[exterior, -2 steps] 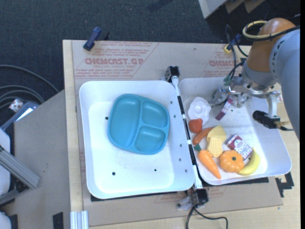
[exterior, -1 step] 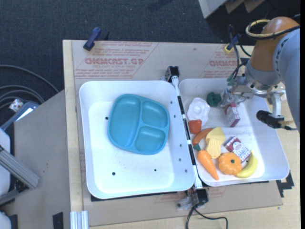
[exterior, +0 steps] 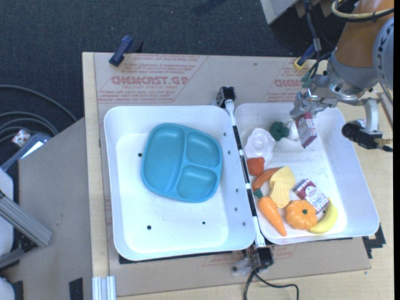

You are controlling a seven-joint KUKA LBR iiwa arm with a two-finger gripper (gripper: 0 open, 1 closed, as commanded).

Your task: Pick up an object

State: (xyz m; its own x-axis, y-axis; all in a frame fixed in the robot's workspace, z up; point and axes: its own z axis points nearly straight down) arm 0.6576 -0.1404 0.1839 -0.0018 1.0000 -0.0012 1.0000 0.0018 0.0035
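My gripper (exterior: 304,116) hangs over the far part of the right bin (exterior: 359,167), shut on the top of a small pink and grey carton (exterior: 307,132). The carton tilts down from the fingers, above the bin floor. A green toy (exterior: 278,130) and a white object (exterior: 259,144) lie just to its left. Toward the bin's near end lie a red-orange piece (exterior: 255,165), a yellow piece (exterior: 281,185), a carrot (exterior: 272,214), an orange pumpkin (exterior: 301,214), a banana (exterior: 326,220) and a red and white box (exterior: 312,195).
The left bin (exterior: 125,217) holds a blue divided plate (exterior: 182,162). A black divider rail (exterior: 240,167) runs between the bins. A black fitting (exterior: 362,134) juts from the arm over the right bin's right rim. A blue clamp (exterior: 120,50) sits at the board's far left corner.
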